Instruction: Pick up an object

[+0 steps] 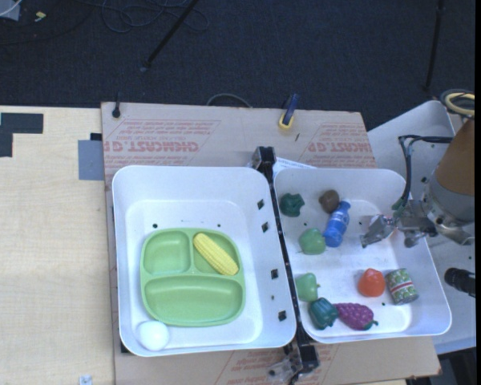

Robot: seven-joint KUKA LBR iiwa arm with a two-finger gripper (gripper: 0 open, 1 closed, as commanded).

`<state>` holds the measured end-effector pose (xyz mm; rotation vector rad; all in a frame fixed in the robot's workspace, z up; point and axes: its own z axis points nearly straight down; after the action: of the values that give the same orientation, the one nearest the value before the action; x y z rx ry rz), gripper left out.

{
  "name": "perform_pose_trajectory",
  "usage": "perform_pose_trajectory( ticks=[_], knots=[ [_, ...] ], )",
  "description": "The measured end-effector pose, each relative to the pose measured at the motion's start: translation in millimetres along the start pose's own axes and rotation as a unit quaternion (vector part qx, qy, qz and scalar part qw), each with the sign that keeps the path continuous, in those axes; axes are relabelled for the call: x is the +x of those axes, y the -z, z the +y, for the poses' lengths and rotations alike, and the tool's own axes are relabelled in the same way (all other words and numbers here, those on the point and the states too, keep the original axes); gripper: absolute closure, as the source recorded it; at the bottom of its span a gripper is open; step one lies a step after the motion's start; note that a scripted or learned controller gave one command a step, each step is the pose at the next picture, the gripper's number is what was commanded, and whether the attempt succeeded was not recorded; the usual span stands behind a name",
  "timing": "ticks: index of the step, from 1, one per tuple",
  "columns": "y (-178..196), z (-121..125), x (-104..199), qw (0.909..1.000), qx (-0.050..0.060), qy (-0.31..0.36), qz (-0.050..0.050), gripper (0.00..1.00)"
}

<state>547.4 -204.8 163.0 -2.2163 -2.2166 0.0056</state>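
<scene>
Arm [457,175] reaching in from the right, wrist bent low over the right bin [433,327], gripper [377,233] just above the bin floor. Jaws: cannot tell whether open or closed; nothing visible between them.

Two white bins side by side; left bin [184,184] well away from the jaws. One green divided tray [188,295] there, with one yellow corn cob [216,253] on it and one white ball [153,334] beside it.

Blue bottle [337,224] just beside the jaws. Red pepper [371,282] and patterned can [402,286] near, toward the front. Purple grapes [354,315] farther off. Brown lump [329,200] beyond the bottle. Four green pieces past the bottle
</scene>
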Motion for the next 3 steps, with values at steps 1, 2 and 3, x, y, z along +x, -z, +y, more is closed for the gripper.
perform_pose_trajectory(
  ticks=[1, 2, 3],
  knots=[
    [-45.2, -1.8, -4.3, 1.0, -0.001, 0.0, 0.0, 0.0],
    [-77.1, -1.4, -2.2, 1.0, -0.002, 0.0, 0.0, 0.0],
    [-65.4, -1.3, -3.3, 1.0, -0.002, -0.002, 0.0, 1.0]
  ],
)
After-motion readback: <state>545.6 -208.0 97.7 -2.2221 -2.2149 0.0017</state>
